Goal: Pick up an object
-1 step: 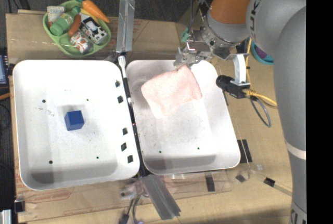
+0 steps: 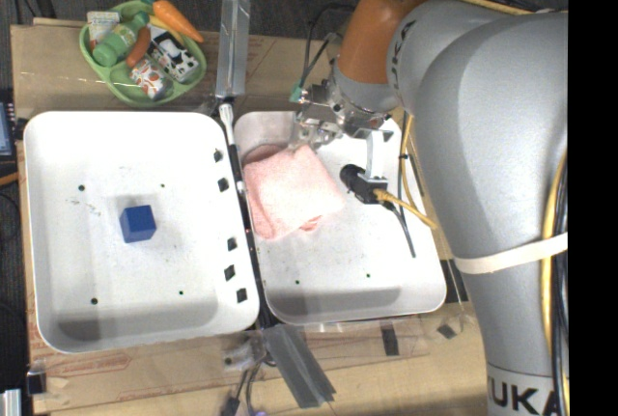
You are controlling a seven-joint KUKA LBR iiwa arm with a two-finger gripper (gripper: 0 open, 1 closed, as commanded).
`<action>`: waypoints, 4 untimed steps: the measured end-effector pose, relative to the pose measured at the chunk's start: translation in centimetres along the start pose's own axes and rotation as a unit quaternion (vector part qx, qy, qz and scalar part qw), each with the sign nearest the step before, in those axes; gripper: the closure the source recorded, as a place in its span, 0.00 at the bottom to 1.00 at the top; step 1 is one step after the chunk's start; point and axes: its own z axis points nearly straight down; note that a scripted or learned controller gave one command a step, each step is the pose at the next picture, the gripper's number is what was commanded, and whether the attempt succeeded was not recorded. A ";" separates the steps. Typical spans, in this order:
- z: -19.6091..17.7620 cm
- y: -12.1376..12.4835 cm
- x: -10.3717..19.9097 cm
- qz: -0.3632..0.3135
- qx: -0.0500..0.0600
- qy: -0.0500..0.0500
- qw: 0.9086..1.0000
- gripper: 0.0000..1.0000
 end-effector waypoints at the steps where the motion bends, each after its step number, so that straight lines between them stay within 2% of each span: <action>1: -5.1 -1.4 -4.1 -0.049 -0.002 0.000 0.999 0.00; 2: -1.1 -0.7 -4.1 -0.121 -0.001 0.000 0.993 0.00; 3: 5.6 1.2 -7.0 -0.199 -0.005 0.000 0.980 0.00; 4: 4.5 1.3 -6.9 -0.201 -0.005 0.000 0.980 1.00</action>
